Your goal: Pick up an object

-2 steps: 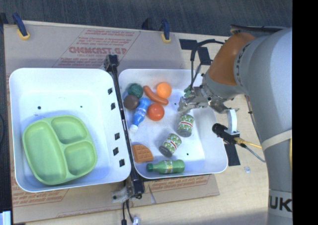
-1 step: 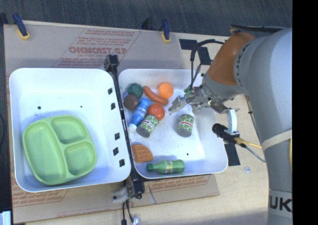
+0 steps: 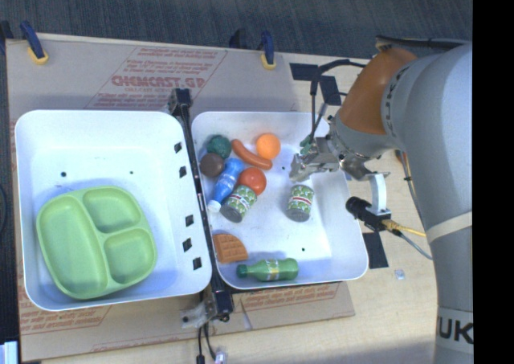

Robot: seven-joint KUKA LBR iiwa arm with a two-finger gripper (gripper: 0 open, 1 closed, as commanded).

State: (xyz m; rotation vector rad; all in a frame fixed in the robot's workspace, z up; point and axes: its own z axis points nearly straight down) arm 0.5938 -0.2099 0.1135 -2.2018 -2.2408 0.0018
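Pincer [image 3: 303, 168] is hovering directly above the upright can [image 3: 299, 202] in the right bin [image 3: 341, 254], apparently lining up a grasp; its opening cannot be told.

I have one fixed camera mounted above the bench [image 3: 241, 73], looking down at a slant from some way off, so both white bins fit in frame: the left bin [image 3: 48, 125] and the right bin [image 3: 341, 254] side by side. The far edge of the bench sits toward the top, with dark floor beyond it. The arm [image 3: 434, 113] enters from my right and looms large there.
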